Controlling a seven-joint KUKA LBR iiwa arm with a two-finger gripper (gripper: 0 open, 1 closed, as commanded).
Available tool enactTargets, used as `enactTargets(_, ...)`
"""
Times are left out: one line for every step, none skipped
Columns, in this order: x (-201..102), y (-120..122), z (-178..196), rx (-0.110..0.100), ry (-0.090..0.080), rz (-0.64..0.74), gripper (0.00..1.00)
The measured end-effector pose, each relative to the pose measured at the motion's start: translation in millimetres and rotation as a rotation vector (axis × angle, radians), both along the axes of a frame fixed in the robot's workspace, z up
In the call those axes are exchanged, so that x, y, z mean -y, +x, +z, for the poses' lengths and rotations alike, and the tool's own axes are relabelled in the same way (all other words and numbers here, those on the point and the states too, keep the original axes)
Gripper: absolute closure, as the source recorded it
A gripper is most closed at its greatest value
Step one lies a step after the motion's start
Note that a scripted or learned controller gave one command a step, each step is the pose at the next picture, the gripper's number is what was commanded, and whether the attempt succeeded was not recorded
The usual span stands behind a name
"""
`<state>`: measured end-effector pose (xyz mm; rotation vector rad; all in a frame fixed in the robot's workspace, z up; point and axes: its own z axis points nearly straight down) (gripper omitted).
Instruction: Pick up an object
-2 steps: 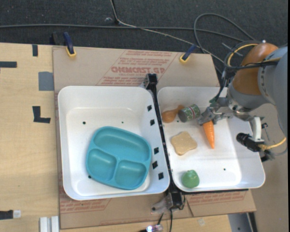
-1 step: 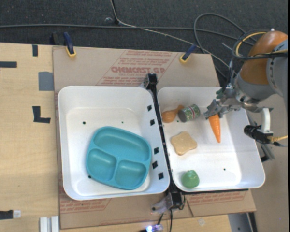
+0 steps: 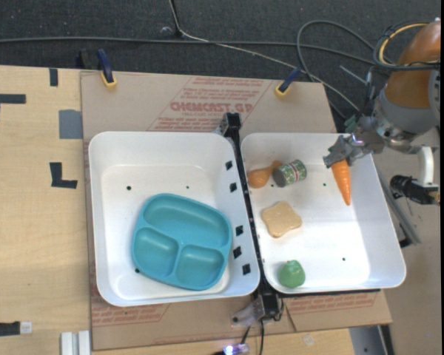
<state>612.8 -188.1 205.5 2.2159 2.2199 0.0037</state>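
One carrot (image 3: pixel 343 181) top hidden by tool (image 3: pixel 341 154).

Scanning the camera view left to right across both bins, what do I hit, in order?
Blue divided plate in the left bin → small orange piece → bread slice → carrot, hanging at the gripper over the right bin. The green ball and the can overlap the bread's span, so I left them out.

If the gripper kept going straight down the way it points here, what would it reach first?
Most likely the carrot: the gripper sits at its top end, over the right bin. Whether it already touches is unclear, since depth is hard to read in this slanted view.
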Motion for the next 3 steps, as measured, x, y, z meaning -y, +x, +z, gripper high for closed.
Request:
enactTargets(-0.2,1.1,49.7,-0.001,0.000,0.000,1.00)
enactTargets(-48.3,-5.8,34.8,-0.007,0.003,0.003,1.00)
enactTargets(-103.1,-13.4,20.7,-0.008,0.004,0.004,1.00)
